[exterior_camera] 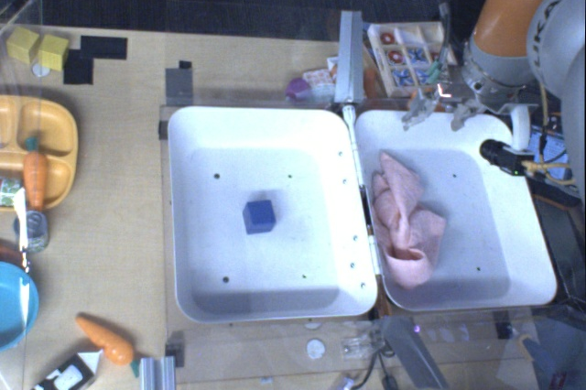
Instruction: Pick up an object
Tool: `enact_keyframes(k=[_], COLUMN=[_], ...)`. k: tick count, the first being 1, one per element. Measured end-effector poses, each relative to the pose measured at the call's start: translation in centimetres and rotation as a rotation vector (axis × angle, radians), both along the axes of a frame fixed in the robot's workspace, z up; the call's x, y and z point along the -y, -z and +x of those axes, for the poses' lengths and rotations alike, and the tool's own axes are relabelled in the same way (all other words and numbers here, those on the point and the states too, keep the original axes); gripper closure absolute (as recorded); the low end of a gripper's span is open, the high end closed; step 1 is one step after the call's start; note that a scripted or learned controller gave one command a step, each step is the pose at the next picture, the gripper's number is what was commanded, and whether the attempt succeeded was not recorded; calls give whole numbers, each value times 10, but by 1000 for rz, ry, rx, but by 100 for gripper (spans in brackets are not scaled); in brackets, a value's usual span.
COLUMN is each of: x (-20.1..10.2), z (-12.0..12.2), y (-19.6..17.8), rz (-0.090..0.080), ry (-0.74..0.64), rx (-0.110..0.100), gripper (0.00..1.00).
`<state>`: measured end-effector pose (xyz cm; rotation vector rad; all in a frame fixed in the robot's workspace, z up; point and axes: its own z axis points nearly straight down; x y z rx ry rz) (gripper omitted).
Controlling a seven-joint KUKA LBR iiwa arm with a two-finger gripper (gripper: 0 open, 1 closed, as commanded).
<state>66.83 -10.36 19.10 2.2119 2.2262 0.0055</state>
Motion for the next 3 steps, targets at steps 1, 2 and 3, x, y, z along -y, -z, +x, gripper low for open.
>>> enact_keyframes(k=[1, 2, 3], x=[-16, -8, -9], z=[-34, -78, -74], y=[93, 101, 87], rz=[-2, -3, -7], ry=[-218, -259, -261], rx=[4, 9, 22], gripper=[0, 0, 100])
